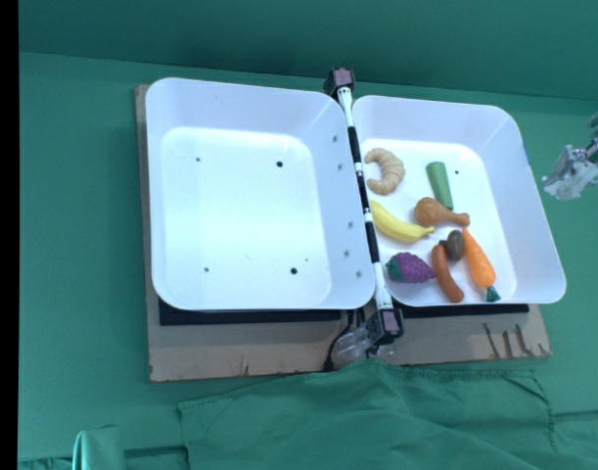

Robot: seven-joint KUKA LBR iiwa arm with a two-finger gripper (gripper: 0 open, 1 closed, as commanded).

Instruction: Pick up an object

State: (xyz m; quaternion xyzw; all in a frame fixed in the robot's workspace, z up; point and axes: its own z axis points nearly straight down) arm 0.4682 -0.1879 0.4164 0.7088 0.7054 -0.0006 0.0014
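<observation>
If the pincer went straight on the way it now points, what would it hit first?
Probably the right bin's outer rim, then the carrot inside. The pincer sits off the bin's right edge; its height and tilt are unclear.

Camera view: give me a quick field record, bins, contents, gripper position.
left bin: white, shallow, small dark dots on its floor
right bin: white, holds toy food
items: croissant, green vegetable, banana, chicken drumstick, purple grapes, sausage, carrot, small brown piece
contact: sausage, brown piece and carrot bunched together; croissant lies apart
gripper: at the frame's right edge, outside the right bin, nothing seen between its fingers
task state: no object picked up yet
</observation>
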